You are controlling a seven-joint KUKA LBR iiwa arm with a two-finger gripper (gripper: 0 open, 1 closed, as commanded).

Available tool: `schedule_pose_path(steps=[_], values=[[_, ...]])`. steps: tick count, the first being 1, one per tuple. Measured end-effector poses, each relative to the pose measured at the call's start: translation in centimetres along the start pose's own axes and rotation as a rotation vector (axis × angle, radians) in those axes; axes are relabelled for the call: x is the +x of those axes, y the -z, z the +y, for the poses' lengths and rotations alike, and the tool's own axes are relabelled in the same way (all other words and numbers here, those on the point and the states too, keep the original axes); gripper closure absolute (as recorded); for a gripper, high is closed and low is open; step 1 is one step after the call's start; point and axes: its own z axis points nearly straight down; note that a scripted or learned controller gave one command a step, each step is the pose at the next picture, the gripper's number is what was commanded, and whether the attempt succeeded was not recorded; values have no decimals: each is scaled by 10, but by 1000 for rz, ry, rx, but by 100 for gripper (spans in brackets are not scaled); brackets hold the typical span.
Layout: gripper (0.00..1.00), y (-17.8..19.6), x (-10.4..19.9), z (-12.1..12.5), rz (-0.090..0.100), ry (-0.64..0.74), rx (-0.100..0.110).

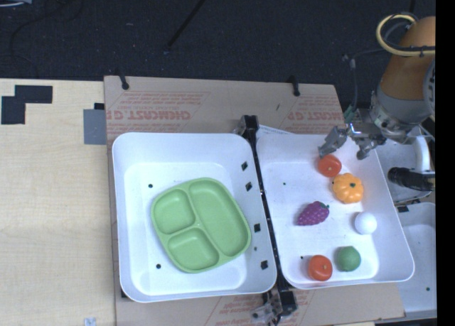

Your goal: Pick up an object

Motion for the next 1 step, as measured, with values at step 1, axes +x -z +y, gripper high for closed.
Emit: schedule_pose_path(steps=[1], values=[[0,8,0,3,-3,2,-13]])
